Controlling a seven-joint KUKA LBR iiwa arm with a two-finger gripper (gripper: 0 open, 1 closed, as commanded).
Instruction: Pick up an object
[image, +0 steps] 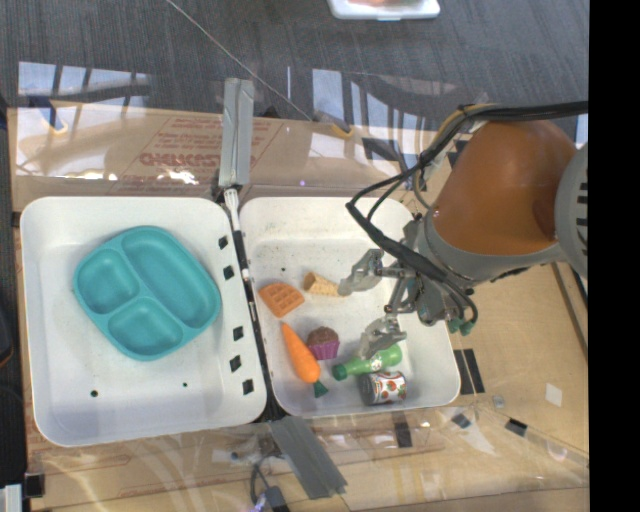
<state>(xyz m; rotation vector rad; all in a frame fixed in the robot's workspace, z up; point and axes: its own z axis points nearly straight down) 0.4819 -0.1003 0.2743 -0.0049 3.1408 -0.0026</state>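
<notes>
- Small can (383, 388) lies at the right bin's (300, 215) front wall, touching the green bottle (366, 363).
- Claw (378, 305) hangs above the bottle, fingers spread, gripping nothing.
- Bottle judged light, rigid, smooth (may roll); best taken across its body.
- Carrot (299, 354) and cupcake (322, 343) lie just beside.

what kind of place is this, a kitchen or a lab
Likely a robotics lab bench, not a kitchen: a grey arm reaches over two white bins, with a toy carrot and a teal divided plate.
</notes>
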